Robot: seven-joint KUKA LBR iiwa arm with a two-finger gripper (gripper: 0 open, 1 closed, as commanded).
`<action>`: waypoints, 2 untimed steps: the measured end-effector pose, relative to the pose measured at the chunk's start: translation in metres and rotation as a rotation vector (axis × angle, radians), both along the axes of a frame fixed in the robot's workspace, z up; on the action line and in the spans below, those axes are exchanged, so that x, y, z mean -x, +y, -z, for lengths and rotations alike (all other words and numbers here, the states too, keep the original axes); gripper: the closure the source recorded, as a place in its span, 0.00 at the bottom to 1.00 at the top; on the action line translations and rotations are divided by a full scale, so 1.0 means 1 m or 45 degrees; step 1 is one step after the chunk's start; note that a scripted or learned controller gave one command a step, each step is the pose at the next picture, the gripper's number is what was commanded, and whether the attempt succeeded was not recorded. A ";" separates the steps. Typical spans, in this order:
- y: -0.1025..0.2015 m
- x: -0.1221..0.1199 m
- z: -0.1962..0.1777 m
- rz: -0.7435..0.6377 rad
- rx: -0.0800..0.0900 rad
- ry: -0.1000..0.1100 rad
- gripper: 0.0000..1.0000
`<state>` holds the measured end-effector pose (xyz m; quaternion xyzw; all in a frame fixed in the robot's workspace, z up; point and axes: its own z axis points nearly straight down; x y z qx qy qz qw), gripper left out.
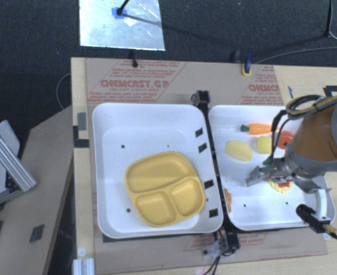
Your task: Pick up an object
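Pale yellow toy food [238, 150] lies in the right bin [254, 219], just up-left of our gripper [269, 176], its long axis roughly left-right. We cannot tell how it is set.

bench [226, 76]: brown board with red print, bearing both bins | left bin [108, 119]: white, shallow; yellow three-compartment tray [164, 188] lies toward its near right corner | black clips [207, 148]: along the seam between bins | silver sheet [121, 16]: on dark floor beyond the bench's far left edge | aluminium rail [5, 156]: off the bench's left edge
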<state>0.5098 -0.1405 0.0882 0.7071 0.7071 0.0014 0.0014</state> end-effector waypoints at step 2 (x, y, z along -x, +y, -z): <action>-0.003 -0.011 -0.058 -0.006 0.002 -0.001 1.00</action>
